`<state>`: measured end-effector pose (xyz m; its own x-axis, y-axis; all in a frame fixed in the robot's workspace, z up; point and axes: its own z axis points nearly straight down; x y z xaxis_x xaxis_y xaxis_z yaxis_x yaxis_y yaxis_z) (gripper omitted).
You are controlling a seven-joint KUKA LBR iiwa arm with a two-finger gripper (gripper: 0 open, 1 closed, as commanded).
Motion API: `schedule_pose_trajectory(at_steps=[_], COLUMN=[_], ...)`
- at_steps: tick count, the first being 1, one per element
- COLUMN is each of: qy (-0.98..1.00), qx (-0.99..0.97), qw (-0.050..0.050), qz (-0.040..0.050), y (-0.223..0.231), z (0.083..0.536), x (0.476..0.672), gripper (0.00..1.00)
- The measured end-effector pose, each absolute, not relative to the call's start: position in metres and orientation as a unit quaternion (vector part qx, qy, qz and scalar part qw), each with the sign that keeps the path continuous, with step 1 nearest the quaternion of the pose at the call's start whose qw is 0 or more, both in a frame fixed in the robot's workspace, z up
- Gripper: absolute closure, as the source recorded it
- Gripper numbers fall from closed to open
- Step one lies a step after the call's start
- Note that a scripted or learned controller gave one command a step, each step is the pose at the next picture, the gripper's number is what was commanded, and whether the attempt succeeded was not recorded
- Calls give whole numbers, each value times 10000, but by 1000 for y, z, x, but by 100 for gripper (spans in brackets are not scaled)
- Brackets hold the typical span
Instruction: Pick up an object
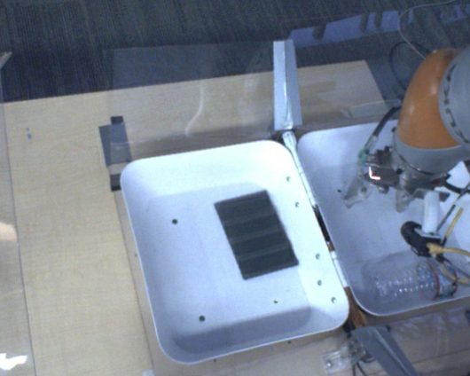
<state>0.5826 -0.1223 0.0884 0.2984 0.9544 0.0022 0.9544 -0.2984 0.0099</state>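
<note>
A black ridged rectangular pad (257, 234) lies flat in the middle of the left bin (155, 196). A clear plastic bottle (401, 277) lies on its side along the front wall of the right bin (328, 153). My gripper (365, 184) hangs over the middle of the right bin, pointing towards its left side, above and behind the bottle. The wrist body and the orange band (424, 113) cover much of it. I see nothing held in it.
Black and yellow cables (445, 255) loop down from the wrist beside the bottle's right end. A metal divider post (284, 84) stands at the back between the two bins. Wooden bench top lies to the left of the bins.
</note>
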Motion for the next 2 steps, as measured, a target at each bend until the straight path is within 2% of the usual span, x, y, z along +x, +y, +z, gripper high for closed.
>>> schedule_pose_trajectory(at_steps=[1, 2], qy=[6272, 6231], qx=[7788, 7821], qw=[29, 25], qz=[24, 20], y=[-184, -188], z=[154, 172], x=[629, 646], gripper=[0, 0])
